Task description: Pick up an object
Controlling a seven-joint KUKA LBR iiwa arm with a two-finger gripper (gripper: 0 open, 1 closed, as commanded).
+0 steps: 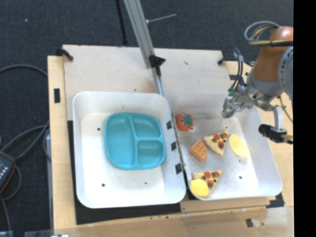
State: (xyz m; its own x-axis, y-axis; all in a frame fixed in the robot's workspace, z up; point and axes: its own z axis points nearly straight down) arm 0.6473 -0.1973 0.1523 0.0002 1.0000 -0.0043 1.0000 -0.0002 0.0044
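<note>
The right bin (pixel 256 174) holds several toy foods: a red tomato (pixel 184 122), a waffle piece (pixel 198 150), a pizza slice (pixel 217 142), a yellow oval piece (pixel 238 145), a second pizza slice (pixel 209 176) and a yellow round piece (pixel 199 187). My gripper (pixel 229 109) hangs over the bin's back right part, above and to the right of the first pizza slice. Nothing shows between its fingers.
The left bin (pixel 89 181) holds a turquoise divided plate (pixel 134 140). A slanted metal rail (pixel 140 26) runs down from the top to the divider between the bins. The arm's body (pixel 269 65) stands over the bench's right edge.
</note>
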